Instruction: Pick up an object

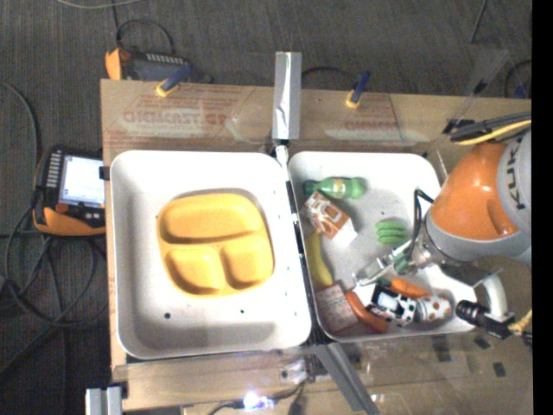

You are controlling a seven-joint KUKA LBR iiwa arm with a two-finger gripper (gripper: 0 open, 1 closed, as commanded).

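My gripper (381, 271) reaches into the right bin (421, 169) from the right, low over its front half. Just below it lie an orange carrot (408, 288) and a black-and-white toy cow (391, 303). A green ridged toy (393, 230) sits just above it. A yellow banana (320, 263) lies to its left along the bin's left wall. Farther back are a green bottle (338, 187) and an orange-and-white carton (328, 214). I see nothing held in the gripper.
A red sausage (364, 311) and a brown packet (332, 303) lie at the right bin's front left. A white-and-orange item (435, 307) rests at its front right. The left bin (125, 258) holds a yellow divided tray (216, 240).
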